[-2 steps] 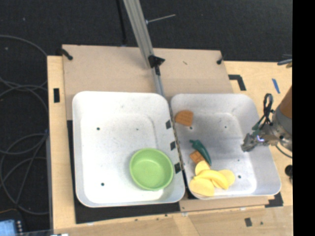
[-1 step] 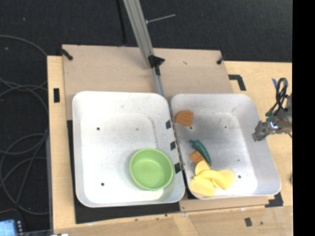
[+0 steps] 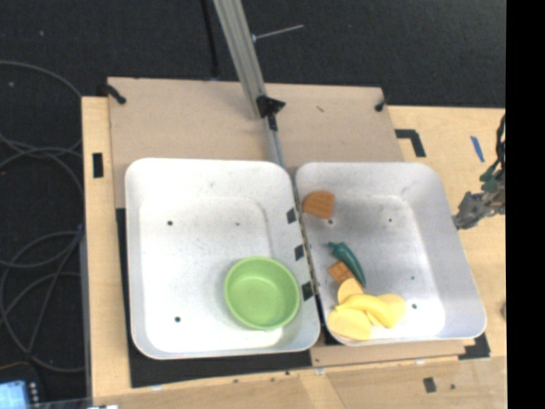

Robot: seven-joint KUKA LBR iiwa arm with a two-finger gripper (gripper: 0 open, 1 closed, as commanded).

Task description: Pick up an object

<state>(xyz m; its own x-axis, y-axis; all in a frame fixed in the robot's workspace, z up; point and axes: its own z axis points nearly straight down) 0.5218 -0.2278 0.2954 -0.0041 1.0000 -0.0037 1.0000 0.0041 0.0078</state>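
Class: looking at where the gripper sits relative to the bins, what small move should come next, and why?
Probably swing the gripper left, over the right bin. It sits outside that bin's right rim, while the yellow pieces, teal object and orange piece lie near the bin's left side.

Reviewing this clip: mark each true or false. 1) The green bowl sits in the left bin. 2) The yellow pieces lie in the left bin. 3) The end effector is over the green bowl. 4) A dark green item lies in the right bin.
1) True: the green bowl sits in the left bin.
2) False: the yellow pieces lie in the right bin.
3) False: the end effector is beyond the right bin's right rim.
4) True: the dark green item lies there.
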